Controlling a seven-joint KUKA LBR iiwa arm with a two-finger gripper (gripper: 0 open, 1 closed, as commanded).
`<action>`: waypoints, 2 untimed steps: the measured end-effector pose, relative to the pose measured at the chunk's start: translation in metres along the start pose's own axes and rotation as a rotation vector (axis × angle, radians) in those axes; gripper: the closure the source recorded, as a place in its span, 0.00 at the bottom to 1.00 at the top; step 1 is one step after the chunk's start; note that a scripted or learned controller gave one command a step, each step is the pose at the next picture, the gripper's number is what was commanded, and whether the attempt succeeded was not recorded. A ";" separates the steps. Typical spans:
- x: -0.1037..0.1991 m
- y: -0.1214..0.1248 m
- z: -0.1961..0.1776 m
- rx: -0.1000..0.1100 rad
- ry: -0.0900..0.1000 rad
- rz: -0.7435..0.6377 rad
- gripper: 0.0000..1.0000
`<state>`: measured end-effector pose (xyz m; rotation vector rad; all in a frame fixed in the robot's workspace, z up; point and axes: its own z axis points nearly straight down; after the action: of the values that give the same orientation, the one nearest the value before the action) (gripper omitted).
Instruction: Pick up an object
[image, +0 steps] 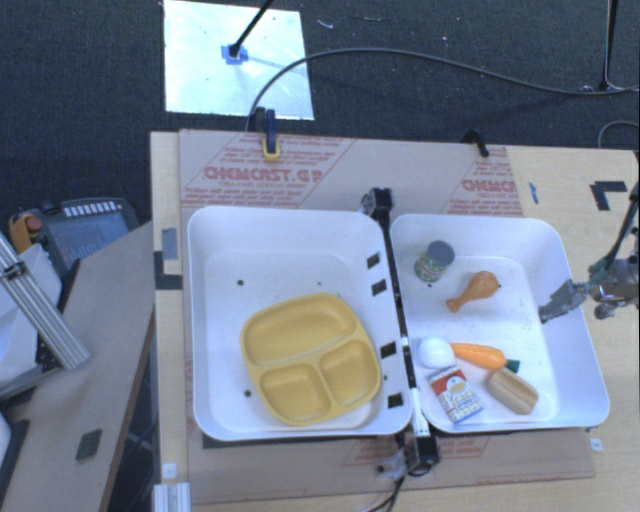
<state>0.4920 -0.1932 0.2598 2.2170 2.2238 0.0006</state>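
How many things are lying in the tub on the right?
6, all in the right tub: a small can at the back, a drumstick beside it, then an egg, carrot, small carton and bread roll near the front.

You had a divided tray (312, 371) in the left bin (215, 245). In the right bin (545, 243) lay a can (434, 262) behind, a drumstick (473, 291) right of it, and an egg (435, 352), carrot (479, 355), carton (456, 393) and bread roll (513, 391) in front.
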 end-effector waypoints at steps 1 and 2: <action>-0.002 0.005 0.043 0.002 0.001 0.002 0.00; 0.001 0.015 0.093 0.003 0.002 0.001 0.00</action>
<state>0.5070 -0.1920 0.1670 2.2207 2.2250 -0.0009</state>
